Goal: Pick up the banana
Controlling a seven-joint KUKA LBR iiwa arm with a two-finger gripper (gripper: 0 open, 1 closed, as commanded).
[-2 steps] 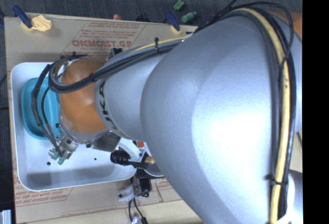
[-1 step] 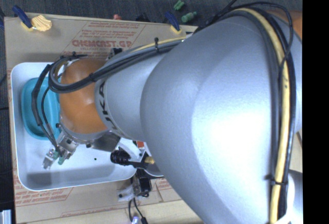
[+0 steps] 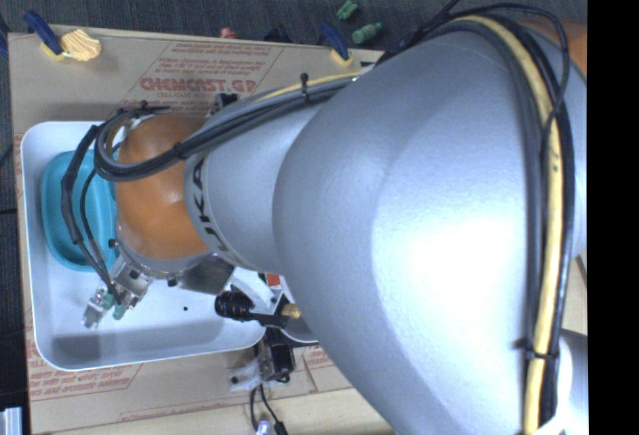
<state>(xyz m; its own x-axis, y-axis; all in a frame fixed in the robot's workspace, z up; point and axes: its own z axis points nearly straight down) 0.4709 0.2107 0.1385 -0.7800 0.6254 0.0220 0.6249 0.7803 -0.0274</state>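
Observation:
My grey arm with its orange band [image 3: 160, 189] reaches across the left white bin [image 3: 40, 253] and hides most of it. The gripper [image 3: 103, 308] hangs low over the bin's front left part, small and partly blurred. A blue object [image 3: 62, 214] lies at the bin's left side, just behind and left of the gripper. I see nothing yellow between the fingertips, and the arm covers the part of the bin where other things may lie.
The bin stands on a brown cardboard sheet [image 3: 200, 64] with red print. A yellow clamp piece [image 3: 80, 46] sits at the sheet's back left corner. Green bits [image 3: 357, 22] lie on the dark floor behind. Cables [image 3: 265, 363] hang near the front edge.

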